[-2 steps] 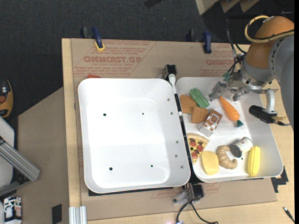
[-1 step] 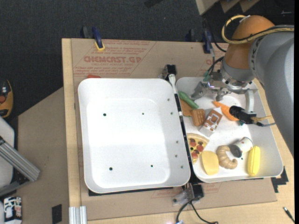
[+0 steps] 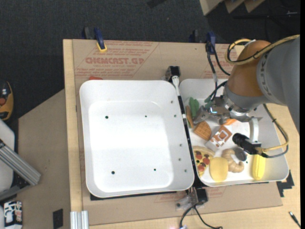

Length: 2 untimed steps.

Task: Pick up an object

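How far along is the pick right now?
Done: the arm has reached over the right bin. In hand: the gripper is low among the toys, near the orange piece; no grasp is visible. Left: lifting an object; the yellow block and the rest lie in the bin.

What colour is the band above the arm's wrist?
Orange band, clearest in the camera view, over the right bin.

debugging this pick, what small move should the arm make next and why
Probably lower the end effector straight down a little toward the toys under it. It sits over the right bin, where the items crowd together: green piece, waffle, yellow block. I see nothing held, so a short descent seems the sensible next step.
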### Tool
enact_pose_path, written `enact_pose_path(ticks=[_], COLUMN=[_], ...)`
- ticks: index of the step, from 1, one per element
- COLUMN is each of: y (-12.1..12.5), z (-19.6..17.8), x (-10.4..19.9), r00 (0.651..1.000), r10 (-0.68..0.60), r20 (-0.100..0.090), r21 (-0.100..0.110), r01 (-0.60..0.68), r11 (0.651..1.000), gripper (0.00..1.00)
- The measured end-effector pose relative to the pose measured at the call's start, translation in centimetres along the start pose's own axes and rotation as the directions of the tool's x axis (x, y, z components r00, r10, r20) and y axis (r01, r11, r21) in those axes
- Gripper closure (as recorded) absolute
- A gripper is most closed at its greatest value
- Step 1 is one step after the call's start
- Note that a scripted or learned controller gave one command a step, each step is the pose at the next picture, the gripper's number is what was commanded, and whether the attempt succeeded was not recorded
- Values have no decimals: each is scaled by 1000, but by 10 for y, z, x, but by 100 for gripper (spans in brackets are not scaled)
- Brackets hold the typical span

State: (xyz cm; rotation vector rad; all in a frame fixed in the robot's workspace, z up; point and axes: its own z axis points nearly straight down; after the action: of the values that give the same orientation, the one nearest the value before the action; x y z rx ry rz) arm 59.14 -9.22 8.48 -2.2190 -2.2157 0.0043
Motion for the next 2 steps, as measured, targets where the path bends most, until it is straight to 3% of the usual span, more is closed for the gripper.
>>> enact_pose_path(ticks=[1, 2], y=[69, -10], z=[-1, -1], x=[-3, -129], r00=[1000, 1000], r10=[-4, 10], r20=[4, 0], r21=[-13, -3], r01=[4, -10], r11=[1000, 1000], gripper=[0, 0])
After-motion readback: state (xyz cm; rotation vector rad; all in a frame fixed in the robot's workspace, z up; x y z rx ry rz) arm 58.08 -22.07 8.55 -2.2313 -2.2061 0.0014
